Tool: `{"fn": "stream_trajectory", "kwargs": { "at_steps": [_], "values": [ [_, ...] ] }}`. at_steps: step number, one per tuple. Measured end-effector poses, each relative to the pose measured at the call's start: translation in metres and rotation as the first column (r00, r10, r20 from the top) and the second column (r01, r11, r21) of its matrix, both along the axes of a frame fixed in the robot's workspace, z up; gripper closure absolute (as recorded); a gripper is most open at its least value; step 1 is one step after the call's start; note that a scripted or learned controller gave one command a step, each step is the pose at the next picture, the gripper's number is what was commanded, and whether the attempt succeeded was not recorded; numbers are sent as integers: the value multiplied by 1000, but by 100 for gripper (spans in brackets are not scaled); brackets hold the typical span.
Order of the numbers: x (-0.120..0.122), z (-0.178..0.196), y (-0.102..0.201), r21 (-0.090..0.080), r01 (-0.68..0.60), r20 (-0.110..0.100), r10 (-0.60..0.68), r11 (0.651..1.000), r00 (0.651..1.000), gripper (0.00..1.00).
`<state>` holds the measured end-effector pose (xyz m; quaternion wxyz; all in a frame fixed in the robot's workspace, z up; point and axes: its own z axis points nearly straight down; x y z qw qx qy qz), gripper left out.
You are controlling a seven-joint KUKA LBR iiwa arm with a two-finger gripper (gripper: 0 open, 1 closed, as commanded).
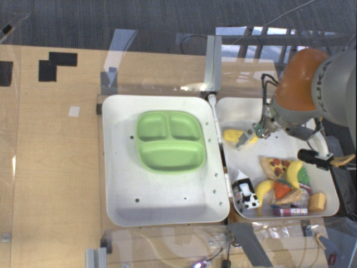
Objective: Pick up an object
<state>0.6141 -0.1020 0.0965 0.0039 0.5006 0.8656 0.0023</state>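
Note:
My gripper [247,140] is low in the right bin [240,109], near its left wall, at the end of the grey arm with the orange band [298,85]. Its tip is over a yellow toy [232,134] that lies on the bin floor, and yellow shows on both sides of the tip. I cannot make out whether the toy is held. Toward the bin's front lie a pizza slice [275,164], a banana [293,172], a second yellow piece [263,190], a red piece [281,190] and a black-and-white item [243,192].
The left bin [120,155] holds a green divided plate [169,140]. A tan block [317,201] and a pink stick [290,210] sit at the right bin's front edge. A metal divider [219,144] separates the bins. A black cable [315,158] hangs by the arm.

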Motion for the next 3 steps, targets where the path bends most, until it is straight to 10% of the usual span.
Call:
{"fn": "stream_trajectory", "kwargs": {
  "at_steps": [1, 2, 3],
  "values": [
    [2, 12, 1, 1, 0, 8, 0, 1000, 1000, 100],
    [18, 146, 44, 1, 119, 0, -119, 993, 993, 100],
    [25, 134, 77, 2, 181, -3, -181, 984, 984, 100]
  ]
}}
